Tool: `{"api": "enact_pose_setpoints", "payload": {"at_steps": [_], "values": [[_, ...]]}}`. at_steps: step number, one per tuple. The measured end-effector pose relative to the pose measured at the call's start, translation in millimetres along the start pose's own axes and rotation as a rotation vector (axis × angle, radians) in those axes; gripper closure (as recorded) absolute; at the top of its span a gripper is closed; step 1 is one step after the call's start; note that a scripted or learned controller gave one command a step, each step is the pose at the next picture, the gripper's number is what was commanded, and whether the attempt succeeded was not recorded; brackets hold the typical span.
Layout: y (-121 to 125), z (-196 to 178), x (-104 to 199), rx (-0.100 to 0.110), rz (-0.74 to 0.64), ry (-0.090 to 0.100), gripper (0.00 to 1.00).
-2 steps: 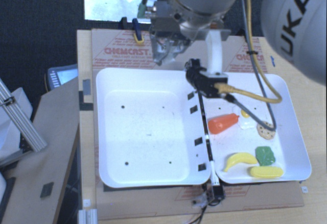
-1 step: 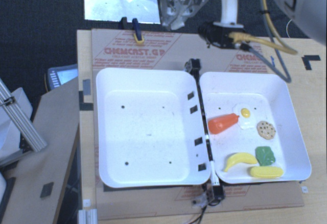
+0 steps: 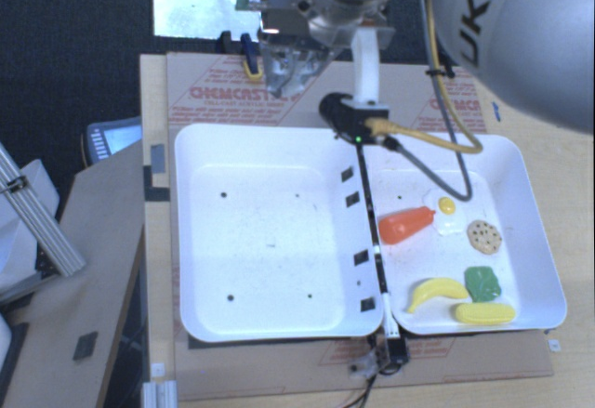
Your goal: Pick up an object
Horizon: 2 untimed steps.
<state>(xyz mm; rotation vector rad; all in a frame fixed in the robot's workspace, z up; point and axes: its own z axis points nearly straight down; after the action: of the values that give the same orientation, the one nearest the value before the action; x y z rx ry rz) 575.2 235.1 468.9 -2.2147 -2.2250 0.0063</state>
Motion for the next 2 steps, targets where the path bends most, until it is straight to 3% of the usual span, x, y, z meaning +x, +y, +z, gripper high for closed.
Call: {"api": "enact_pose_setpoints", "payload": {"at_steps": [1,2], "values": [[0.9,-15.7,-0.7,-0.008,0.0,0.004,1.0],[0.9,-15.3,-0.8,-0.008,0.0,0.003,0.0]]}}
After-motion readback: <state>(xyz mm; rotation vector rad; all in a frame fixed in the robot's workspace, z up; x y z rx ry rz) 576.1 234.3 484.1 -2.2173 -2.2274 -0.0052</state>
